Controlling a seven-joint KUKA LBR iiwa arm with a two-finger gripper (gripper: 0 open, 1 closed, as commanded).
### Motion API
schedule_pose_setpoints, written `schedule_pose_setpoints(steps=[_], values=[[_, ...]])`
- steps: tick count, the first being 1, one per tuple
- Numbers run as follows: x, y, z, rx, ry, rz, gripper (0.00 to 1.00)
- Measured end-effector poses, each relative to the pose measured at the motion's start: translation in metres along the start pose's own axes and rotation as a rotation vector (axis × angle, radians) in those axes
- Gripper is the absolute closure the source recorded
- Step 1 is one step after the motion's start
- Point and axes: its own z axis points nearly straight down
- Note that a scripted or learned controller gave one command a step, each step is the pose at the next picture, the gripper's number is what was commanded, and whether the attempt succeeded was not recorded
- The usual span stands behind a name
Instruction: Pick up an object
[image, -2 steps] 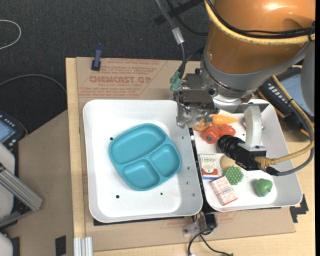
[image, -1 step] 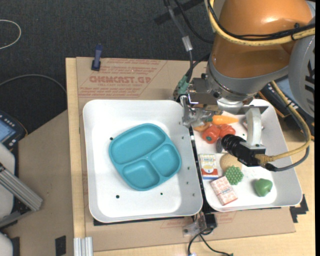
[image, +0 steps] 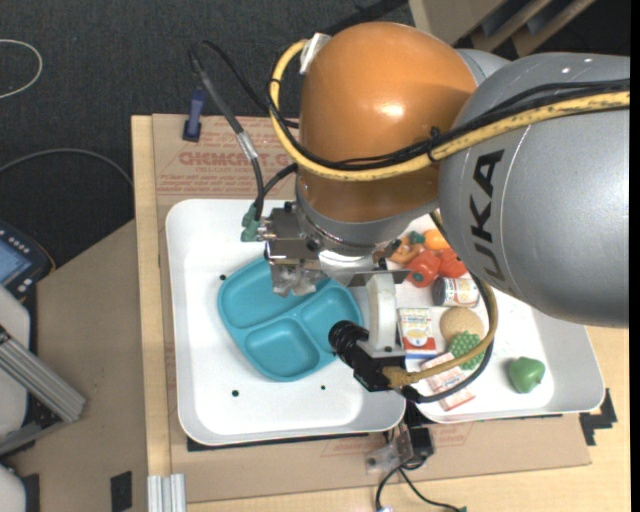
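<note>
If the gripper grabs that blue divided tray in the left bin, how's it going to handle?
The blue divided tray looks like moulded plastic, so probably stiff and light for its size. It lies flat and wide in the left bin, so tipping seems unlikely. Its glossy surface and thin rims may slip from a pinch.

A teal divided plate (image: 272, 330) lies flat in the left bin (image: 200, 300), toward that bin's middle and right; its compartments face up, and its upper edge is hidden under the arm. In the right bin (image: 570, 385) a cluster of small items sits close together: orange and red toy pieces (image: 435, 262) at the top, a small can with a red label (image: 460, 291) just below them, a small carton (image: 415, 330) beside a tan round piece (image: 461, 322), and a green studded item (image: 465, 345) beneath that. A green pepper-like toy (image: 526, 373) lies apart, toward the right.
</note>
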Motion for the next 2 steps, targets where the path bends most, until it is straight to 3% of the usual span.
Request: schedule_pose_setpoints(steps=[1, 2], values=[[-0.001, 0.017, -0.093, -0.018, 0.005, 0.007, 1.0], [0.012, 0.0, -0.029, 0.001, -0.003, 0.006, 1.0]])
